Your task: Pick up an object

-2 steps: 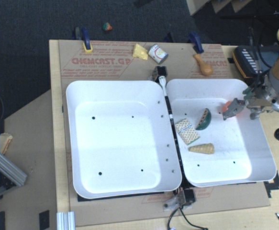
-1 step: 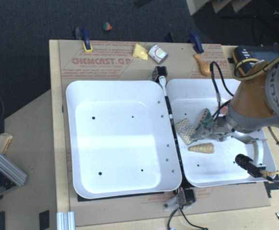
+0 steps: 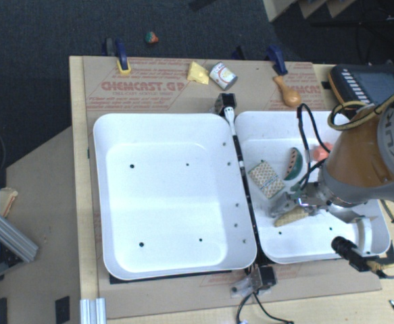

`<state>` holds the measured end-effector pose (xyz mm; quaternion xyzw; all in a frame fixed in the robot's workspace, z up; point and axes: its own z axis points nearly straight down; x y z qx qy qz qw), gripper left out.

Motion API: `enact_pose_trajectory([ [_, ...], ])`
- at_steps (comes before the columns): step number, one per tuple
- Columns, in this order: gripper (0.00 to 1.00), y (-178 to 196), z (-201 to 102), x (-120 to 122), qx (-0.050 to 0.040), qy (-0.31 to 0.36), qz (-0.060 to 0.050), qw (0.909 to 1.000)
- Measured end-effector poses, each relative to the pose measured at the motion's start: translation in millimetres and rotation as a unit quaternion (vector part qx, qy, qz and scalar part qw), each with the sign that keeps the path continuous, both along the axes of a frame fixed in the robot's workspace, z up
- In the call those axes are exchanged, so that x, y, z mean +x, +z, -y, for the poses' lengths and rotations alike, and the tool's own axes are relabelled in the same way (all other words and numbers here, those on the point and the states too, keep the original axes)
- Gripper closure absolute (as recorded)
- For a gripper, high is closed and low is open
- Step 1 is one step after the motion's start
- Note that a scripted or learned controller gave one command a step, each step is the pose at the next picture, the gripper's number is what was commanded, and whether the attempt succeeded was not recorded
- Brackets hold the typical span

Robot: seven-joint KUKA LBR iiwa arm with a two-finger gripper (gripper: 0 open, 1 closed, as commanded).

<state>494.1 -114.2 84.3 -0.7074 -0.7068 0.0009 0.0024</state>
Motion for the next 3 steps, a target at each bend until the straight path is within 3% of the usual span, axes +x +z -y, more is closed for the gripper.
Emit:
enact_pose_trajectory([
  [1,1.0,10.6,0.5,2.0,-0.0011,0.0,0.003,1.0],
  [2,1.0,145.6,-150.9,-1.0,0.0015,0.009,0.01,0.9999],
  [3,1.0,367.3,-186.6,-9.1,0.0015,0.004,0.013,0.9999],
])
